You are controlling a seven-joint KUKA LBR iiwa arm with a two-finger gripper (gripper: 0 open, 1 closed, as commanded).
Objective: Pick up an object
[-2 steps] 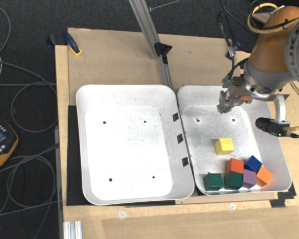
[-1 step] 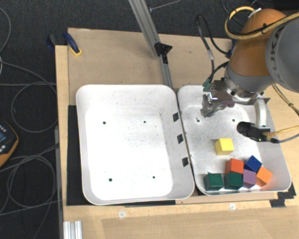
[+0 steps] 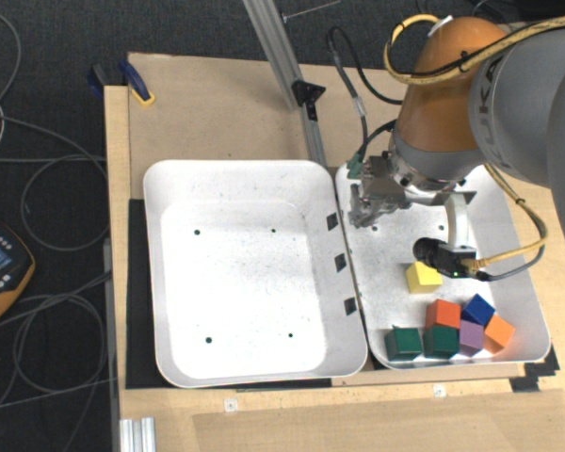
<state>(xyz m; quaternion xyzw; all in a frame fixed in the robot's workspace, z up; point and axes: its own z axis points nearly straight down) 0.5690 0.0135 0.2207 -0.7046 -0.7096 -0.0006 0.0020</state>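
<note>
1. The arm [image 3: 471,92] (grey, with an orange band above the wrist) reaches in from the right over the right bin [image 3: 518,252].
2. The gripper [image 3: 365,213] hangs above the upper left part of the right bin, close to the wall it shares with the left bin [image 3: 235,271]. Whether it is spread or pressed together cannot be told from this angle; nothing is visible in it.
3. The blocks all lie in the right bin:
   - a yellow block [image 3: 422,277] sits alone near the middle, just beside a black fitting [image 3: 435,251] on the wrist;
   - a red block [image 3: 443,314], blue block [image 3: 479,307], purple block [image 3: 471,333] and orange block [image 3: 498,331] cluster at the near right corner;
   - two green blocks [image 3: 406,343] sit beside that cluster along the near wall.
4. Both bins rest on the counter [image 3: 217,102], with cables [image 3: 38,186] on the dark floor to the left.
</note>
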